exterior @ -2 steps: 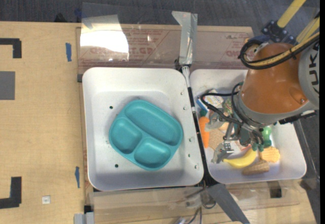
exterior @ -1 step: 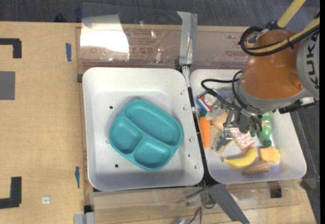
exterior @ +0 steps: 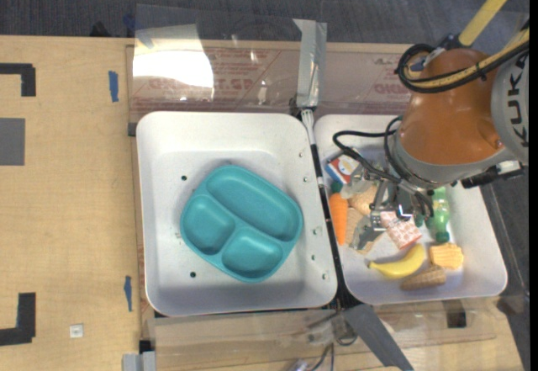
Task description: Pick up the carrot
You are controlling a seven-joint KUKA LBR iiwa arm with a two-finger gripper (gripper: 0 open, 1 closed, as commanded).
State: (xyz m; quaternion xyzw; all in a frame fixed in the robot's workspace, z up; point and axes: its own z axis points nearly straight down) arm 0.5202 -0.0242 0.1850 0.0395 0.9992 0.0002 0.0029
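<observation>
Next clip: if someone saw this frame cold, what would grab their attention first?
Probably the teal divided plate, lying alone in the left bin. Next, the arm's big orange band looming over the right bin, where the gripper hangs low over a crowded pile of toy food. The carrot lies along that bin's left wall, just left of the gripper, with a banana and a corn cob toward the front.
</observation>
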